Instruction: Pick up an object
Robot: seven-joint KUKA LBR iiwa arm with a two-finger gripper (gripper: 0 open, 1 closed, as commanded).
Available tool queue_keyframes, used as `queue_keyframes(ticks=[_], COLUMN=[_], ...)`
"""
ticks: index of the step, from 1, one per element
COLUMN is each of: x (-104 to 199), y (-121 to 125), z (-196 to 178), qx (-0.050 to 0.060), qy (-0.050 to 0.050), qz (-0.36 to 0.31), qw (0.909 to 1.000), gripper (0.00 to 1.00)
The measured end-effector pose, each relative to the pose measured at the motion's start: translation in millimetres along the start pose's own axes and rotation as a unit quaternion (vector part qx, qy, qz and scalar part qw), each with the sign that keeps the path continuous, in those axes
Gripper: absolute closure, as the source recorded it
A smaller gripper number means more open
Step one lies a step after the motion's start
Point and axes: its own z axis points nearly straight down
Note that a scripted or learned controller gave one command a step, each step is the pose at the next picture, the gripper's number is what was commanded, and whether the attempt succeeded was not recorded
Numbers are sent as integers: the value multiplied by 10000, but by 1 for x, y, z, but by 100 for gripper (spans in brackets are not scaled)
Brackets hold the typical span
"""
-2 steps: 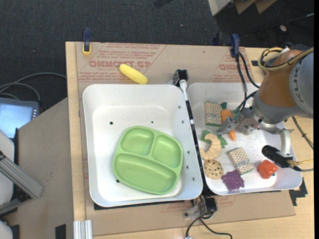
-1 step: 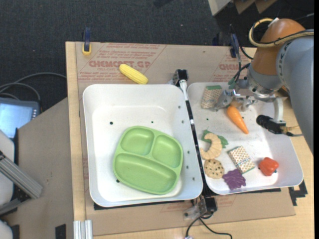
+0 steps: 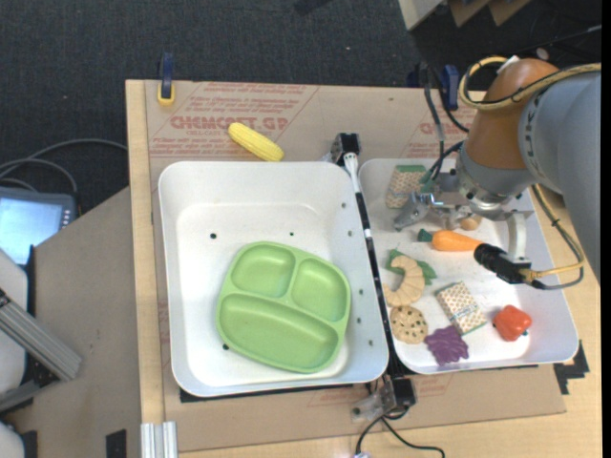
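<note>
Gripper (image 3: 441,210) hovering low in right bin (image 3: 563,337), finger state: cannot tell | toy carrot (image 3: 456,242) lying just nearside, apparently untouched | judged light, rigid, slick plastic | gripping advised across thick middle.

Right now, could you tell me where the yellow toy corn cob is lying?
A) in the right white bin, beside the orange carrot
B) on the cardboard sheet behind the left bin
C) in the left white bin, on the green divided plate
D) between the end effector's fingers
B: the yellow toy corn cob lies on the printed cardboard sheet, just beyond the far rim of the left white bin, outside both bins.
</note>
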Motion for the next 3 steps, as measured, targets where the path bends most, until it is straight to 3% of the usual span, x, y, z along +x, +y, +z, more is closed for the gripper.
queue_keyframes(ticks=[1, 2, 3], x=[23, 9, -32], y=[44, 42, 30], z=[-1, -1, -1], qx=[-53, -41, -18], qy=[-19, -24, -22], qz=[-11, 10, 25], qw=[10000, 10000, 10000], gripper=[0, 0, 0])
